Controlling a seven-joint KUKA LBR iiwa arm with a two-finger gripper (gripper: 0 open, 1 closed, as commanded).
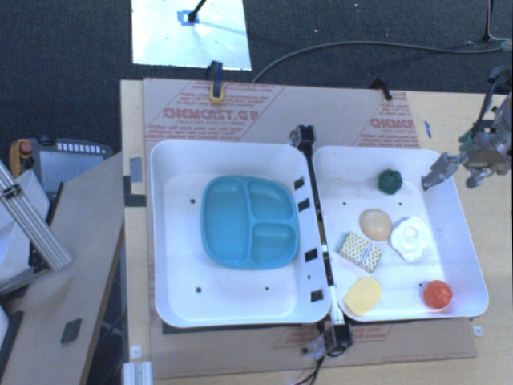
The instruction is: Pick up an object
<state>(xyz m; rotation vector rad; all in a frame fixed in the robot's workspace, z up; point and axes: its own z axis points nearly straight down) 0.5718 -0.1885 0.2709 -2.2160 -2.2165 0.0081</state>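
My claw (457,169) hung over the far right rim of the right bin (469,239) with its two fingers spread apart and nothing between them. Nearest it lay a dark green ball (390,180), then a beige round piece (375,223), a white piece (409,238), a patterned packet (361,251), a yellow piece (363,295) and a red ball (437,293). The left bin (172,215) held a blue divided plate (248,220).
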